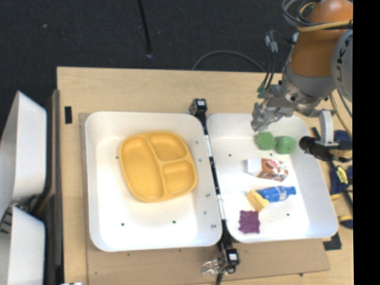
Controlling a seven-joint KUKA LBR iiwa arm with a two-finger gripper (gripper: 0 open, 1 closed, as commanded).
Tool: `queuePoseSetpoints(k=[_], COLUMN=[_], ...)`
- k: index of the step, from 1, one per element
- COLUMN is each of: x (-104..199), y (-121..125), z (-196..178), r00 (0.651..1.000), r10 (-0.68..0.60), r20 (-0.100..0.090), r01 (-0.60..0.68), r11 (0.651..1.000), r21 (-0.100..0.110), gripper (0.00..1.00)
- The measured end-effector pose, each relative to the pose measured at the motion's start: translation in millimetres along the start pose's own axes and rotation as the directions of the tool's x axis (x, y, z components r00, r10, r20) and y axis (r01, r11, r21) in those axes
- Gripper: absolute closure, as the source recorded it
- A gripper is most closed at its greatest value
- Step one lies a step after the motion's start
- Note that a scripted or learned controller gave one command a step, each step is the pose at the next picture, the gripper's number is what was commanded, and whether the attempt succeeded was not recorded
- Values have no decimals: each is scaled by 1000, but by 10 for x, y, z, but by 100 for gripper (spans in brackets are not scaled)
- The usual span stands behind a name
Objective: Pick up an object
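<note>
My gripper (259, 123) hangs over the far edge of the right bin (309, 218), just above and left of a green bumpy ball (265, 140). Beside that ball lies a smoother green object (285, 144). Nearer the middle of the bin lies a white tube with a red and brown label (267, 168). Below it sits a blue and white bottle (277, 193) touching a yellow piece (257, 200). A purple object (249, 221) rests near the bin's front. Nothing shows between the gripper's tips.
The left bin (101, 218) holds a yellow divided tray (158, 165). A black clamp (198, 106) sits at the far end of the seam between the bins, and a metal clip (217, 266) at its near end. White boxes (24, 153) stand at the left.
</note>
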State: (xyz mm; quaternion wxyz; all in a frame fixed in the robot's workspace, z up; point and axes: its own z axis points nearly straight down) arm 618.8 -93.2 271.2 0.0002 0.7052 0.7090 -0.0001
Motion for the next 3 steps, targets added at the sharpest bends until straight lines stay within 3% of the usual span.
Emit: queuePoseSetpoints(k=[2,3], x=[949,1453], y=[-305,-513], z=[16,192], r00=[1000,1000], r10=[-1,-1], r20=[-1,-1], r01=[1,1], r11=[1000,1000], r21=[0,2], gripper=[100,100])
